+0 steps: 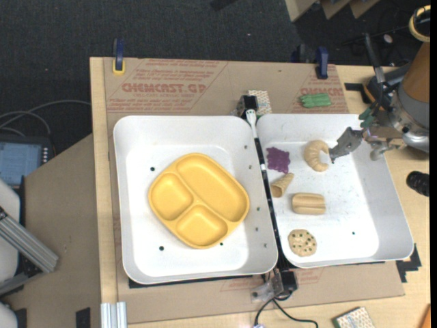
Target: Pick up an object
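Croissant (316,155), pale tan and curled, lies in the upper part of the right bin (386,210), just left of the jaws (356,142); the jaws hang over the bin's upper right area, one dark finger (343,144) slanting down toward the croissant and ending just beside it, a second finger (379,147) standing apart to the right; the jaws are therefore spread, with nothing between them. Grey arm (416,108) enters from the right edge. Other contents of the right bin: a purple piece (278,158) near the upper left; an ice-cream cone (281,183) below it, near the dividing wall; a tan bread roll (308,203) near the centre; a chocolate-chip cookie (302,242) near the front edge. Left bin (136,149) holds a yellow divided plate (198,199) with three compartments, set at a slant. Both bins rest on a brown board (171,80) covering the bench; a small green object (315,100) lies on the board behind the right bin.
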Robot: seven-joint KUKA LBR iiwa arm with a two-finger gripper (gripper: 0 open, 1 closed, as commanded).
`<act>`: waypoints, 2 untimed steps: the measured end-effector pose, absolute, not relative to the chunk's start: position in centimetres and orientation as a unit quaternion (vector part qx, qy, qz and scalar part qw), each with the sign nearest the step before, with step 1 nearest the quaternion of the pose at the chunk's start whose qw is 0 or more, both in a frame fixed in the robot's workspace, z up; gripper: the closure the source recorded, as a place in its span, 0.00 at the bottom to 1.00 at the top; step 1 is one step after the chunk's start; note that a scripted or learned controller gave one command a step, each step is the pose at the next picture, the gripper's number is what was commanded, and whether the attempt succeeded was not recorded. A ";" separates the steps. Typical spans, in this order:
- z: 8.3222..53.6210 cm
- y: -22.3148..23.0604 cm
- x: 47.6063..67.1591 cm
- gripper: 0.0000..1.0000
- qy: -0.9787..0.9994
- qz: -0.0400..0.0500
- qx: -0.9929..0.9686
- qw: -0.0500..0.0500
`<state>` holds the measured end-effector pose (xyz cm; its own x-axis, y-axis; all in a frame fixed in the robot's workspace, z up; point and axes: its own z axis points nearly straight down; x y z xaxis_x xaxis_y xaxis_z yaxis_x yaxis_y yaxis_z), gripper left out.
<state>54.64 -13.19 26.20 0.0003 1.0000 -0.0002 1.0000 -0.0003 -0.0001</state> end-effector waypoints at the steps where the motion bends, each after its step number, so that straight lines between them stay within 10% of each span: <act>1: 8.6 -13.9 60.2 0.00 0.708 0.001 0.706 0.000; 2: 8.5 -13.9 65.9 0.00 0.708 0.001 0.706 0.003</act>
